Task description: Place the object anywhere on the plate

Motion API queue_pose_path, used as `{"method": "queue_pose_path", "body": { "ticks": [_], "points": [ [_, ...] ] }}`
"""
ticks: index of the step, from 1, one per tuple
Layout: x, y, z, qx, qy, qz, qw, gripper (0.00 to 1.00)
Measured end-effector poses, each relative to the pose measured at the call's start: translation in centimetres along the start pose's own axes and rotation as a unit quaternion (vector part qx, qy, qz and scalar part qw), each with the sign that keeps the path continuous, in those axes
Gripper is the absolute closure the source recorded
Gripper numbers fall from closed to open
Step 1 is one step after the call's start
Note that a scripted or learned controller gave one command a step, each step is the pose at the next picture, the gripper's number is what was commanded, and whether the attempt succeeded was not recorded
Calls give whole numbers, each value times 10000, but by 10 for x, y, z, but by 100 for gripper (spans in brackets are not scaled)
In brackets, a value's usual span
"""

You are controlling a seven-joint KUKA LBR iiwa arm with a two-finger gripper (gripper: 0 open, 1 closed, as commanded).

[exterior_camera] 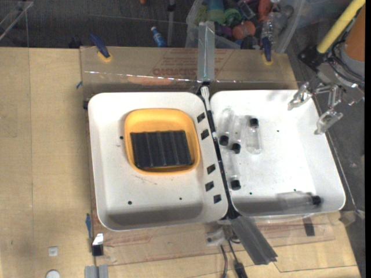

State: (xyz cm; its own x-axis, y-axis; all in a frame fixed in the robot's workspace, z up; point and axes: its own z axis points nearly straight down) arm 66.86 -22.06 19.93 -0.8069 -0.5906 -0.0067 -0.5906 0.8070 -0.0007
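A crate of bright toys (243,7) (jumbled together) sits behind the bench.

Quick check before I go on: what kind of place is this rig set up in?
Most likely a robotics lab: two white bins clamped to a wooden bench, the arm's tool over the right one, and a clear tub of colourful toys behind.

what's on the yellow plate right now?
A dark ribbed rectangular block lies flat on the yellow plate in the left bin. The plate surface under it is covered.

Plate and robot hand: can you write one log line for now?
plate: yellow, left bin, dark ridged block on it | gripper: over right bin's far right edge | clear objects: in right bin
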Motion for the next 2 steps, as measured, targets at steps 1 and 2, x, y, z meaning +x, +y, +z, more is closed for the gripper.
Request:
{"method": "queue_pose_path", "body": {
  "ticks": [1,2],
  "points": [
    [0,-1,-17,18,-15,-1373,9905,0],
    [-10,13,-31,16,-13,-2879,9577,0]
  ]
}}
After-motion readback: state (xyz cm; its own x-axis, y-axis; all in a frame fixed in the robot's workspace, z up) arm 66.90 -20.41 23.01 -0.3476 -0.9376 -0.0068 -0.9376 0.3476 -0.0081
